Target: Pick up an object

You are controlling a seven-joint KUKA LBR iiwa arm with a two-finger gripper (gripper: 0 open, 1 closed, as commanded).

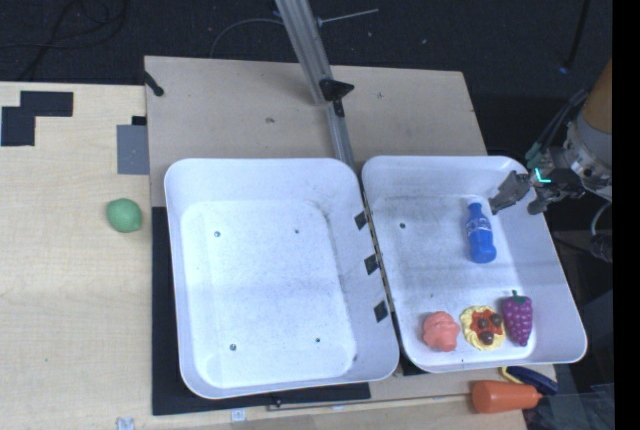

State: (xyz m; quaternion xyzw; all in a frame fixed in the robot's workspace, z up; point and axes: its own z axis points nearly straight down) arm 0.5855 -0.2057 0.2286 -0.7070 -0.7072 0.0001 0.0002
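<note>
Nothing has been lifted yet, as far as the scene shows. The dark two-finger pincer (520, 192) on the grey arm sits at the upper right edge of the right-hand shallow white plastic bin (430, 180), its two fingers spread apart with nothing between them. Just below and to the left of it, close but not touching, lies the small blue plastic bottle with a white cap (480, 233), lying roughly along the bin's length on the bin floor. Along the near wall of the same bin rest a pinkish-orange lumpy toy (438, 331), a yellow round toy with red and dark pieces on top (484, 326) and a purple bunch of toy grapes (517, 316), side by side. The left-hand shallow white bin (200, 180) holds no such items. A green ball (124, 215) lies on the wooden bench (60, 318) left of the bins, and an orange carrot-like toy (503, 396) lies in front of the right bin. Everything remains: descend, close on a piece, most likely the bottle, and raise it.
</note>
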